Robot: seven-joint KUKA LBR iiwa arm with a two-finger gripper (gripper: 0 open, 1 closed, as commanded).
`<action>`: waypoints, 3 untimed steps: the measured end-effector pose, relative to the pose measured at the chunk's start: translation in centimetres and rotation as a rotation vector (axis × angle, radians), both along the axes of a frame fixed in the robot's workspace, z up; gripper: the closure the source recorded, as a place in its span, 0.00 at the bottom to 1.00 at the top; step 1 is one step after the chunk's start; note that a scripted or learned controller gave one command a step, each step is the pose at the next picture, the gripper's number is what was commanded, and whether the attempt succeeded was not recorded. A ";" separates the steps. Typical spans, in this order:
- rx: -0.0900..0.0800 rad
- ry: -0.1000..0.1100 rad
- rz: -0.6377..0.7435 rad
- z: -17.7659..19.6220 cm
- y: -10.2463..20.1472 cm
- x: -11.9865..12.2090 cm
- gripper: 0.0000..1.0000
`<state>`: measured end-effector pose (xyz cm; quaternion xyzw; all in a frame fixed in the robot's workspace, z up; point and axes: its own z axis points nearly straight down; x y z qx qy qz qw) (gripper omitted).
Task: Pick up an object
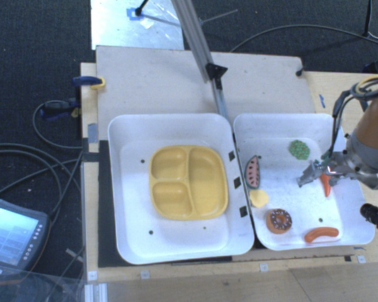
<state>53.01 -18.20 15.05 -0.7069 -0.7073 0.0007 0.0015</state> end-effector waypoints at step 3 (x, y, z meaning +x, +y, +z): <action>-0.003 -0.009 0.002 2.6 0.4 -0.5 1.00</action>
